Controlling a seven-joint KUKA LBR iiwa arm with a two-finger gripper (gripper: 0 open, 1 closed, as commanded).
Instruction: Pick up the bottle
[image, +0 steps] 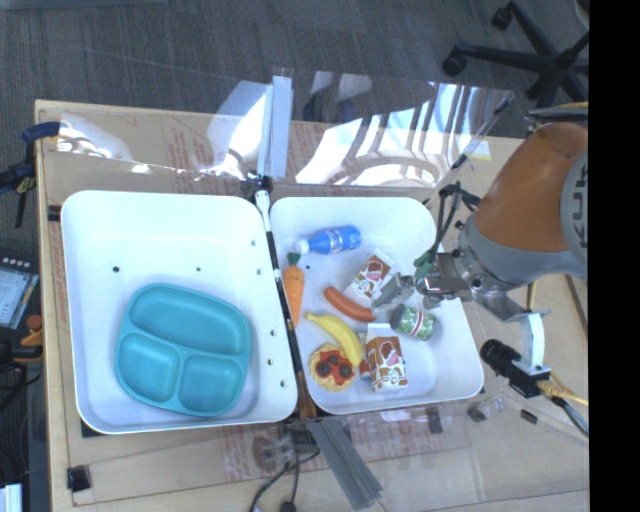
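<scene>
The bottle (331, 241) is small, blue and clear with a white cap, and lies on its side at the back of the right bin (455, 372). My gripper (408, 287) is low over the right side of that bin, to the right of and nearer than the bottle, and apart from it. It hovers between a small printed carton (371, 276) and a green can (416, 323). The grey and orange arm (530, 205) comes in from the right.
The right bin also holds a carrot (294, 286), a sausage (348, 304), a banana (340, 336), a small pizza (332, 367) and a second carton (386, 363). In the left bin (90, 225) lies a teal divided plate (185, 350).
</scene>
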